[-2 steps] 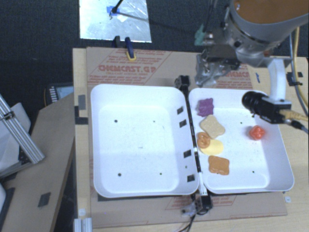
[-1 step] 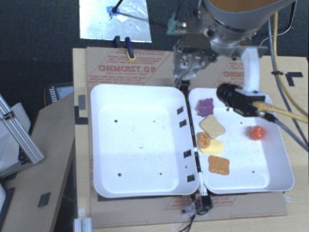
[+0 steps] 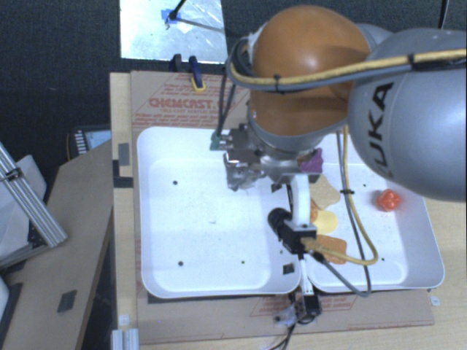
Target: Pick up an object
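The jaws (image 3: 241, 172) are seen at the middle of the frame, over the left bin (image 3: 168, 268). Whether they are open cannot be told. The toys (image 3: 325, 221) are piled in the right bin (image 3: 427, 265), lower right. Nothing may be caught if the left bin is reached into.

You've got dark cloth (image 3: 58, 35) as backdrop, w/ a shiny foil sheet (image 3: 171, 20) pinned on it, up & left of the gripper. Brown cardboard (image 3: 175, 100) printed in red lies on the bench top, clamped at its far edge by a blue-yellow clip (image 3: 195, 75). Left of the gripper, a tan side table (image 3: 69, 217) w/ an aluminium rail (image 3: 25, 199) lying across it at a slant. Light is even, no hard shadows.
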Robot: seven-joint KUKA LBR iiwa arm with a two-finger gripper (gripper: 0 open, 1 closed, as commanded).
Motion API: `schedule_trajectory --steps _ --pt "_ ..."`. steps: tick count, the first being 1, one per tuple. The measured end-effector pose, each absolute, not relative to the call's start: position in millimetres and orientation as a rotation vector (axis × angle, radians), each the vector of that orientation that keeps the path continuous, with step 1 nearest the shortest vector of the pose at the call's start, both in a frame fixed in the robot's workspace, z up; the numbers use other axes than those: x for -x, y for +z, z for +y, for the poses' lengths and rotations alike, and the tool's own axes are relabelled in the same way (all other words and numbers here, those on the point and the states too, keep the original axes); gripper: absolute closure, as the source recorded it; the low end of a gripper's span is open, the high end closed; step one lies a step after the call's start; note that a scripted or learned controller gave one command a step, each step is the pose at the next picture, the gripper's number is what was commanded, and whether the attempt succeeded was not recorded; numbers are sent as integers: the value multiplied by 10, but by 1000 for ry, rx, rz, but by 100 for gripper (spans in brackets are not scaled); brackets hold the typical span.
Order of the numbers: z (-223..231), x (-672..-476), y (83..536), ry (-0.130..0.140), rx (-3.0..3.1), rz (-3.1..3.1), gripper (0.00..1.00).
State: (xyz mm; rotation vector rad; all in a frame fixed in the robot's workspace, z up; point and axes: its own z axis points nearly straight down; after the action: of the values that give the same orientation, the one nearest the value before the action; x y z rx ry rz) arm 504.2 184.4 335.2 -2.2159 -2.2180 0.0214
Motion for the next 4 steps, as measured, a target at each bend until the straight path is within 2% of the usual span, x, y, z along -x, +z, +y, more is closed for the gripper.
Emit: schedule_trajectory --steps 1,2,3,4 --pt "1996 -4855 3007 4 2215 -2225 100" --pt "1788 -5178 2384 8 2222 -2219 100" --pt "2039 -4874 3887 -28 2216 -2234 100" --pt "2363 -4858 3447 2 2212 -2228 100"
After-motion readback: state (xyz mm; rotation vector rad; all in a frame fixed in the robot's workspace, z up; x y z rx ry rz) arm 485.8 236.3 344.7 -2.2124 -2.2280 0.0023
